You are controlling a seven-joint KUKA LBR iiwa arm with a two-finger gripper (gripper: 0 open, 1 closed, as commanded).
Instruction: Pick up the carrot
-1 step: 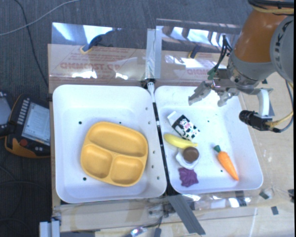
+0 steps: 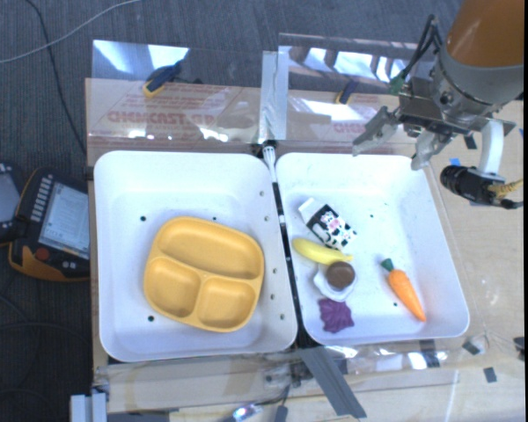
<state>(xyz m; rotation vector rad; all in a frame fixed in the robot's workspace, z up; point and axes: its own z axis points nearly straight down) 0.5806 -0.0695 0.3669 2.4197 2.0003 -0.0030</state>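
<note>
The carrot [image 2: 404, 291], orange with a small green top, lies in the right bin [image 2: 422, 209] near its front right corner, pointing toward the front. My gripper [image 2: 395, 144] hangs above the back edge of that bin, well away from the carrot. Its two fingers [image 2: 370, 135] are spread wide apart with nothing between them.
In the right bin also lie a black-and-white carton [image 2: 327, 223], a banana [image 2: 320, 251], a white cup with a brown filling [image 2: 338, 278] and a purple piece [image 2: 336, 316]. The left bin [image 2: 123, 192] holds a yellow divided plate [image 2: 204, 273]. A teach pendant [image 2: 51, 222] sits at left.
</note>
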